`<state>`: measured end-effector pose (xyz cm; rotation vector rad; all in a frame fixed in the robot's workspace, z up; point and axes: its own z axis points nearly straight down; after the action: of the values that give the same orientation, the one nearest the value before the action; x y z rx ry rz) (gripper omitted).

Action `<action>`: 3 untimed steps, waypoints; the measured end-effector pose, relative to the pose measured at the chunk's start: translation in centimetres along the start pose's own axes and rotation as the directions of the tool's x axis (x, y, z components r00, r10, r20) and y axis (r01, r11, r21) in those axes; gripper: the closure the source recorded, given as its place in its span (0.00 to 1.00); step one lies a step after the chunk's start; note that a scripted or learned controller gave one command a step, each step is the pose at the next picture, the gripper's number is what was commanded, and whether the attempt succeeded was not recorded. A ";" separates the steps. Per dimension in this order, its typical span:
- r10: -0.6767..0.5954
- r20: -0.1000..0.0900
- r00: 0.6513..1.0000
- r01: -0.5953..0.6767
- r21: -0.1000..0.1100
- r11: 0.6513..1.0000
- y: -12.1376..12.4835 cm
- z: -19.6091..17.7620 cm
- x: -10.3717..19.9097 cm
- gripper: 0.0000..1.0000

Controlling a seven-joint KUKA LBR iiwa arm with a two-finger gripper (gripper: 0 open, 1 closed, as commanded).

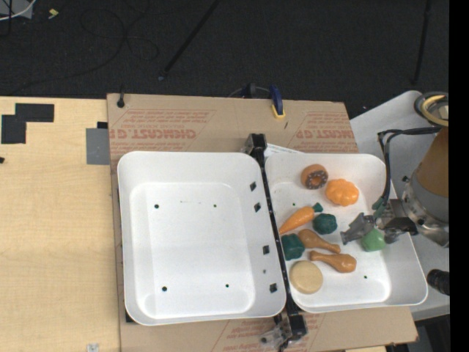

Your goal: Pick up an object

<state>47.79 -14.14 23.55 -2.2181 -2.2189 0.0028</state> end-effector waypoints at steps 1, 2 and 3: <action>-0.002 -0.002 1.000 0.002 0.004 1.000 3.8 14.6 0.2 0.00; -0.003 0.004 1.000 0.003 -0.005 1.000 8.8 14.6 5.3 0.00; 0.004 0.000 1.000 -0.004 0.002 1.000 8.4 13.8 5.1 1.00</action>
<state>56.18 -8.97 9.77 -2.2213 -2.2133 0.0056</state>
